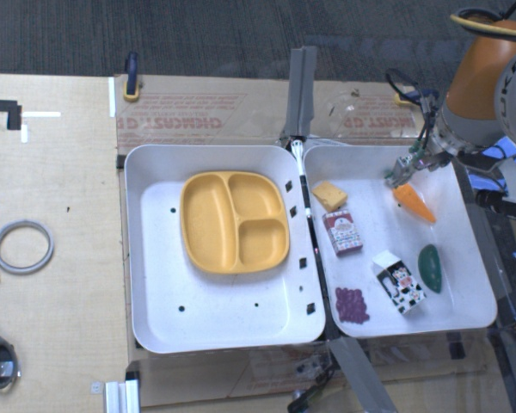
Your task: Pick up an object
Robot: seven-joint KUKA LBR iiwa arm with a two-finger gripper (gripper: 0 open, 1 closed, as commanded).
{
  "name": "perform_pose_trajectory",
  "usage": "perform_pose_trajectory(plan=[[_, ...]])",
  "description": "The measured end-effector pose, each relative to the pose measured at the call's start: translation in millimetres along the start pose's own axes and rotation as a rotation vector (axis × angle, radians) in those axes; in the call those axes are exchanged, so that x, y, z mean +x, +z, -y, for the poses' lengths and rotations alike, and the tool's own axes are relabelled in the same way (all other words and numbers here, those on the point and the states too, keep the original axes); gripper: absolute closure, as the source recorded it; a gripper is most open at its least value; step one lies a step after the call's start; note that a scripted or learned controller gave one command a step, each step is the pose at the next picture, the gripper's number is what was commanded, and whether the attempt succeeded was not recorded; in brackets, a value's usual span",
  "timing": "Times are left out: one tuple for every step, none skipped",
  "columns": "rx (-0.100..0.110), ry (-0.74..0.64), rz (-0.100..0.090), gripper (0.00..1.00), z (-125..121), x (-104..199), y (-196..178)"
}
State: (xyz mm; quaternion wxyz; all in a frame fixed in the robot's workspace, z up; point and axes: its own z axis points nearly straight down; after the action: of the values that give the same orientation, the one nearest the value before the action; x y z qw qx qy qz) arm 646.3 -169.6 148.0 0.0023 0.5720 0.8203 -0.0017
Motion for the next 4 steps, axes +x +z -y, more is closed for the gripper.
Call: perform_pose_trajectory(plan=[[0.000,0.001,0.000,0.00,0.0,0.1,0.2],[0.001,0.033,-0.004,0.00,12.0,-38.4,56.6],[0.000,0.028,0.000,1.00,9.9,-37.5,46.1],[-0.003,-0.267,-0.003,1.00,-13.1,21.2,-40.6]])
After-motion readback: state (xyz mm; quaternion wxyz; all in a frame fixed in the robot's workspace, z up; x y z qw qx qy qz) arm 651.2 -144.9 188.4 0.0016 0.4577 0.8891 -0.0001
